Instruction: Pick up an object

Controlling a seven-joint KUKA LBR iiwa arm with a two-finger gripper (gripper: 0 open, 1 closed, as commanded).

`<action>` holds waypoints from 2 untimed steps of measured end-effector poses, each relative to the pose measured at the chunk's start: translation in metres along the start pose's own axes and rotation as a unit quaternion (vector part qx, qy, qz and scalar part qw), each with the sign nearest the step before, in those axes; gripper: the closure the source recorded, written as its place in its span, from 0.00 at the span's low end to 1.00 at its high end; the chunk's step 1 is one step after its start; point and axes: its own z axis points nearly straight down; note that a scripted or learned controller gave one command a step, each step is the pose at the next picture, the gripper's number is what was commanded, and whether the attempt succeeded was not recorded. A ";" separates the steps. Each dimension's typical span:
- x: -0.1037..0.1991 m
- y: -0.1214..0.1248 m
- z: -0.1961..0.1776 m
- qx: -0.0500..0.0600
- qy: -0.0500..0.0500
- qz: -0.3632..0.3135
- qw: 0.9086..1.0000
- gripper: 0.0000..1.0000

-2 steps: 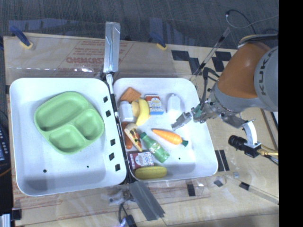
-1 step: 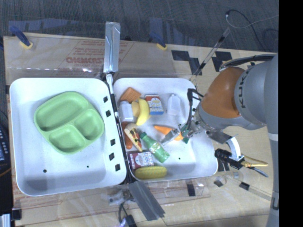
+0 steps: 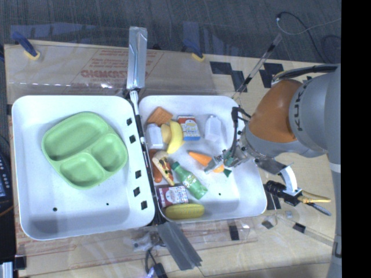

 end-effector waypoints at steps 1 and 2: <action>0.026 0.015 -0.106 -0.001 0.000 -0.042 0.999 1.00; -0.009 0.087 -0.112 0.001 0.000 -0.013 1.000 1.00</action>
